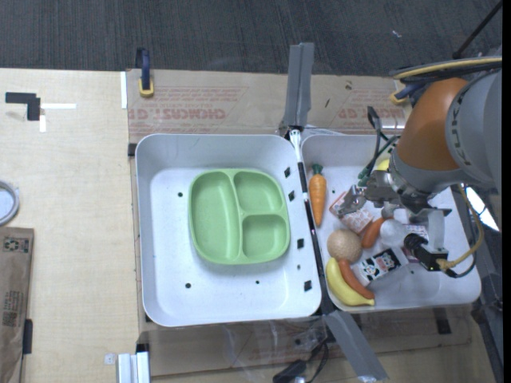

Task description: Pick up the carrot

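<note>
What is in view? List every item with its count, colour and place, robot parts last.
bins: 2, white, side by side on the bench
divided plate: 1, light green, middle of the left bin
carrot: 1, orange with green top, right bin, along its left wall
banana: 1, yellow, front left corner of the right bin
round beige item: 1, right bin, just behind the banana
small black-and-white box: 1, right bin, right of the banana
clamp: 1, blue and yellow, behind the left bin
tape roll: 1, pale, left edge of the bench
arm: 1, grey with orange band, over the right bin
gripper: 1, low among the right bin's items, right of the carrot
</note>
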Controlling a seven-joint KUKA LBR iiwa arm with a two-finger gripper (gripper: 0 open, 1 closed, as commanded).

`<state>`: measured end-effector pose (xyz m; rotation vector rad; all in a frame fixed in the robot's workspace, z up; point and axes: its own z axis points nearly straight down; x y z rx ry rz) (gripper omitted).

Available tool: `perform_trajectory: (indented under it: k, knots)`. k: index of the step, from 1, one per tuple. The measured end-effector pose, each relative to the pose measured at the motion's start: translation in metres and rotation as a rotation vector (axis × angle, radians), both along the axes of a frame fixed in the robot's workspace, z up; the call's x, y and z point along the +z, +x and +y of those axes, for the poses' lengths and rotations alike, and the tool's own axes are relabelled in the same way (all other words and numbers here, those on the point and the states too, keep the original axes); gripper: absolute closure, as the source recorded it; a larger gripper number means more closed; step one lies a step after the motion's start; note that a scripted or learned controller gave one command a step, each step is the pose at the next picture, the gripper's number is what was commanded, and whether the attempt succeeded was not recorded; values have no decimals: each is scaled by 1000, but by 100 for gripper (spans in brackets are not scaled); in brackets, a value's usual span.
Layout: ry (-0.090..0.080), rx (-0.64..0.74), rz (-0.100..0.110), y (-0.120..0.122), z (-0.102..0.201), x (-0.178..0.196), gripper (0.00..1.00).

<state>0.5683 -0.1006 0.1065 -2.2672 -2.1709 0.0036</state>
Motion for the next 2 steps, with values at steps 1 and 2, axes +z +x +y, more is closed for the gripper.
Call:
perform_trajectory:
  k: [1,2]
  knots:
    - [-1,-207,-1,-78,0,-15,0]
    - [2,-344,2,-42,-42,-16,0]
